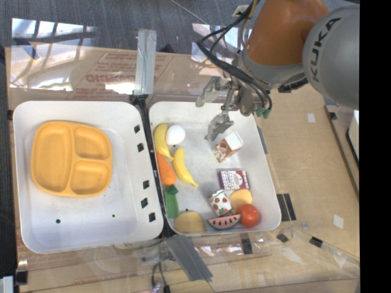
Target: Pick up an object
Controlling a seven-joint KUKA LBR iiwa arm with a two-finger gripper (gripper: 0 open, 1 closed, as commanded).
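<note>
We're looking down on the counter and its two bins, and the arm (305, 35) is reaching in from the right over the right bin (269, 182). The pincer (219, 127) hangs low over the back part of that bin, just beside a small brown-and-white carton (228, 148) that lies tilted on the bin floor. Nothing sits between the fingers as far as we can see, and whether they stand wide or narrow we cannot tell from up here.

So no pick yet, by our reading. Everything on offer rests in the right bin: the two bananas (183, 166), a white egg (175, 135), a carrot (166, 170), a purple packet (233, 179), a tomato (248, 215), a watermelon slice (223, 221) and more at the front. The left bin (36, 231) carries a yellow divided tray (71, 158), well apart from the action.

What's left looks like the whole grasp: settle on a target, most likely that carton, close on it and lift clear.
</note>
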